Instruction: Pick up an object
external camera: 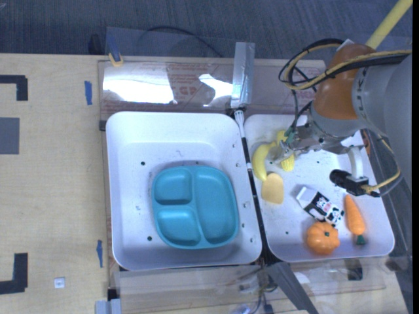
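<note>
Hovering claw low over banana in right bin, prob. lining up grab; can't tell if wide or narrow.

The grey arm enters from the three o'clock side and bends toward nine o'clock, its orange band sitting just above the wrist with yellow and black cables looping over it. The gripper points down and toward eight o'clock, low over the right bin's upper left part.
</note>
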You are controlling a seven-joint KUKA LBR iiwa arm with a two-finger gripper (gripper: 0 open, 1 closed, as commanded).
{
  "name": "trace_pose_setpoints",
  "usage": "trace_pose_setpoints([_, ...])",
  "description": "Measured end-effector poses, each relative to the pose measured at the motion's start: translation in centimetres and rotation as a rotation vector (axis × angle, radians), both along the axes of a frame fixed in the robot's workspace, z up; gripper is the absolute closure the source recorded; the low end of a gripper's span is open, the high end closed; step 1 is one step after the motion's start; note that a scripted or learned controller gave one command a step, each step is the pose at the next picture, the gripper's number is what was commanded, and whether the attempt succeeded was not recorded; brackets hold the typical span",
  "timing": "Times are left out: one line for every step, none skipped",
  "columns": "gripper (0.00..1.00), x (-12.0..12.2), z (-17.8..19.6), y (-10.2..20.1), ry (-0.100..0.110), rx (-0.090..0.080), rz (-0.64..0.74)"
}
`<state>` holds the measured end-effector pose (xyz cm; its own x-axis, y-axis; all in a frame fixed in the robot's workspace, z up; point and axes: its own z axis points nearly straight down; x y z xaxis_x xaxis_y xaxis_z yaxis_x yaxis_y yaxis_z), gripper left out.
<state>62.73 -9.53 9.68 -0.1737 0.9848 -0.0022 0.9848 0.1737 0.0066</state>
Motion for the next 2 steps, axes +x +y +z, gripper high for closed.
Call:
trace_pose_setpoints([1.0,-3.6,9.0,8.3,-0.001,0.004,-0.053])
trace_pose_setpoints([1.0,-2.5,12.4,10.5,0.006,0.001,-0.131])
